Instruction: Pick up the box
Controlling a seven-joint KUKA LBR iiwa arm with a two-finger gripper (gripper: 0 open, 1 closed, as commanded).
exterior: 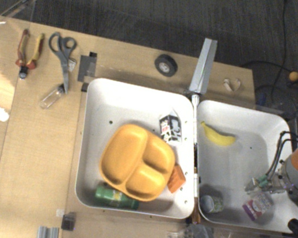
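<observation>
The small black-and-white printed box (pixel 170 128) lies unlifted in the left white bin (pixel 93 135), well apart from the gripper (pixel 262 185), whose opening I cannot tell.

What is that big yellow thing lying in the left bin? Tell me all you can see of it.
The yellow tray looks like a moulded plastic plate with rounded corners, split into three bulging sections by shallow grooves, apparently lying upside down. It sits tilted in the middle of the left bin. Its lower edge overlaps a green can, an orange box pokes out at its right side, and a black-and-white packet lies just above it.
</observation>
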